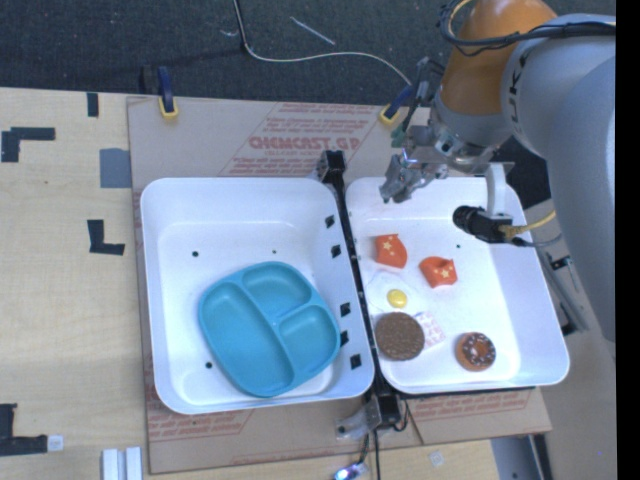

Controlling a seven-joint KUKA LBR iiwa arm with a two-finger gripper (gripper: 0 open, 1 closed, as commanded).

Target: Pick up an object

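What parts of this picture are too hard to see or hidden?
- End effector: in the camera view its tips are small and blurred over the right bin; whether they grip anything cannot be told.
- Pale wrapped item: partly covered by the brown cookie, too small to identify.
- Blue plate: hides the left bin floor beneath it.
- Arm: cut off by the right edge.

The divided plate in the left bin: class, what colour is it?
The divided plate is light blue all over, clearest in the camera view from above.
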